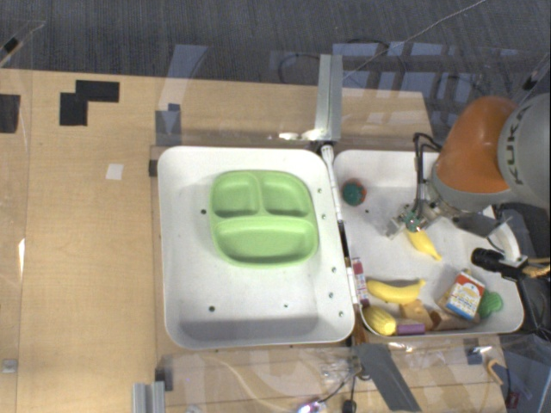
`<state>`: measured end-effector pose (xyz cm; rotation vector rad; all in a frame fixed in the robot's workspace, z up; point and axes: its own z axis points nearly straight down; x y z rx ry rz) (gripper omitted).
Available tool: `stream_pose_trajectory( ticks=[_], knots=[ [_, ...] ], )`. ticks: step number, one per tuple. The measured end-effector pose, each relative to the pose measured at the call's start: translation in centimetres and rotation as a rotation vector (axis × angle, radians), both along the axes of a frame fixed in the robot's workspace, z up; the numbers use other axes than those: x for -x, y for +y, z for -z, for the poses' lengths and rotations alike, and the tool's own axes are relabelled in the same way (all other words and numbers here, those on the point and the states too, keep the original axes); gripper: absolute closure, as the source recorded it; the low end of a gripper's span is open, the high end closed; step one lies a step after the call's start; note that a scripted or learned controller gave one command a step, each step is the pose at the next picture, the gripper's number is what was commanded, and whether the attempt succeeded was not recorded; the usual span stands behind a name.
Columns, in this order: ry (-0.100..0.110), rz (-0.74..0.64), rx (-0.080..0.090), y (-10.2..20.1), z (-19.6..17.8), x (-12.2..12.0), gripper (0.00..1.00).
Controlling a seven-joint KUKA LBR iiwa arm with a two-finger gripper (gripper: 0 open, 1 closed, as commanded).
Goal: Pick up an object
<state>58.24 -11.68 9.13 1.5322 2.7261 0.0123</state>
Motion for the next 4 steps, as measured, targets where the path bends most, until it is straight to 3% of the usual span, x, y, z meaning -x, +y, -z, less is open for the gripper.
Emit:
stream_pose_trajectory(
  ticks=[1,2,3,4],
  knots=[
    [-0.003,0.049,0.000,2.7,-0.1,4.3,1.00],
    [-0.008,0.051,0.004,2.5,-0.1,4.1,0.00],
    [-0.001,0.105,-0.001,2.8,0.0,-2.0,0.00],
    [0.003,0.207,-0.005,1.9,0.1,-2.4,0.00]
  ],
)
